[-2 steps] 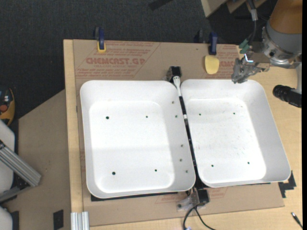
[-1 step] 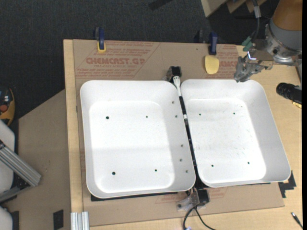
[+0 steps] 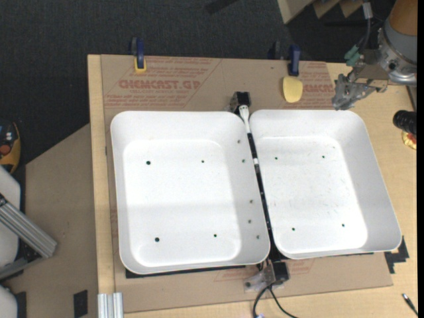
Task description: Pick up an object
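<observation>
Tool (image 3: 346, 97): seen at two o'clock, beyond the right bin (image 3: 371, 177); finger state cannot be told.
Object: yellow piece (image 3: 292, 89) is seen at twelve o'clock on the tabletop (image 3: 199, 78), outside both bins.
Progress: nothing is judged grasped; pickup remains.

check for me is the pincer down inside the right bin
No, the pincer sits above the bench beyond the far right corner of the right bin, outside its rim.

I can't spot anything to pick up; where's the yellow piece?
The yellow piece lies on the board behind the right bin, under a blue clamp.
</observation>
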